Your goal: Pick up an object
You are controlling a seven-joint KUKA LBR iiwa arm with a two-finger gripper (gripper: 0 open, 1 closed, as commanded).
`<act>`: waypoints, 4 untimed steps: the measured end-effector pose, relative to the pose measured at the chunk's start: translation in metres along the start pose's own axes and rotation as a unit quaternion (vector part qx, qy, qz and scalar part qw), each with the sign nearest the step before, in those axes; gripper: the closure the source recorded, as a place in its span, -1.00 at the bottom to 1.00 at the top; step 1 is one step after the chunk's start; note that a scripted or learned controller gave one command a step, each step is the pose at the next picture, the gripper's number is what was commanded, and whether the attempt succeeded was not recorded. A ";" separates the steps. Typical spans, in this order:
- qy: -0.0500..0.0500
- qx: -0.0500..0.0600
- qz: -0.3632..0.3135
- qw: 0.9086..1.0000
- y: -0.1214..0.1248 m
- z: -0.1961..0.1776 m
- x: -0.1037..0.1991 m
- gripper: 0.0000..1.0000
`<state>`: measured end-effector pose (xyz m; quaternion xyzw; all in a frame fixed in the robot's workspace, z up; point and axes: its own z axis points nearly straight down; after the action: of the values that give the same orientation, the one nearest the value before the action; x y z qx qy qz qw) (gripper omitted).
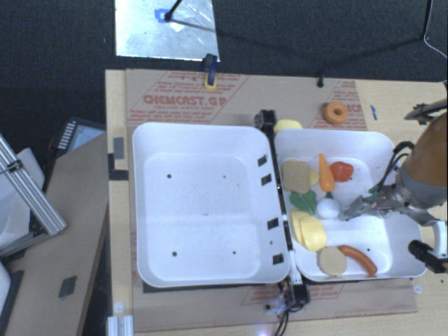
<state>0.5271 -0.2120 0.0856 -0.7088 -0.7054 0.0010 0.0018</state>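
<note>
Your bench holds two white bins; toy food fills the right bin (378,145). The gripper (348,213), fingers parted and holding nothing, reaches beside the white egg (327,208). Nothing is lifted yet.

Dark carpet (315,19) runs across the top of the room, almost black, with a thin cable (364,51) trailing over it. A shiny metal sheet (164,19) lies flat on that floor, catching the light. Below, the pale wooden bench (119,117) carries a brown printed cardboard sheet (182,96), and a yellow clamp (210,72) grips its far edge. At left, an aluminium rail (24,187) slants over a lower tan surface (70,257).
</note>
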 end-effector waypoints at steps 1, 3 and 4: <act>-0.001 -0.006 -0.006 1.000 0.072 0.000 0.008 -1.00; 0.001 -0.002 -0.005 1.000 0.143 0.000 0.008 -1.00; -0.001 -0.005 -0.006 1.000 0.144 -0.012 0.008 1.00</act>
<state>0.6708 -0.2052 0.0971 -0.7043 -0.7099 -0.0018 -0.0028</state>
